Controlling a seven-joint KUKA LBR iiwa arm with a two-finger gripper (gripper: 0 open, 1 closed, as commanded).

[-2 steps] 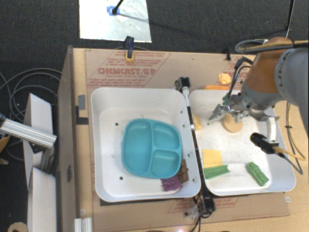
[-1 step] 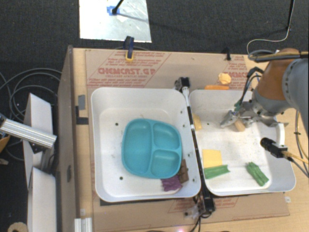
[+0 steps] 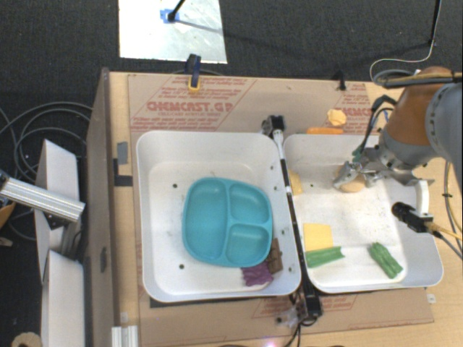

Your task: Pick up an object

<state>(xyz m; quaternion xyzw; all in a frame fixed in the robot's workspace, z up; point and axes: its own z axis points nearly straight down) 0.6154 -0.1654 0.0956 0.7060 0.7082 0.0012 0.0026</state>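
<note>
My gripper (image 3: pixel 356 175) hangs low over the upper part of the right bin (image 3: pixel 427 266), reaching in from the right. A small tan, rounded piece (image 3: pixel 352 186) lies right under it, touching or nearly touching; whether it is gripped is not visible. Lower in the same bin lie a yellow square slice (image 3: pixel 317 235), a green bean-like piece (image 3: pixel 324 256) and a green pod (image 3: pixel 385 259). A small yellow piece (image 3: pixel 295 185) rests against the bin's left wall.
The left bin (image 3: pixel 155 194) holds a teal divided plate (image 3: pixel 228 221), with a purple piece (image 3: pixel 255 275) and a brown piece (image 3: pixel 275 260) at its lower right. Behind the right bin, a pale yellow lump (image 3: pixel 336 117) and an orange strip (image 3: pixel 324 130) lie on the cardboard.
</note>
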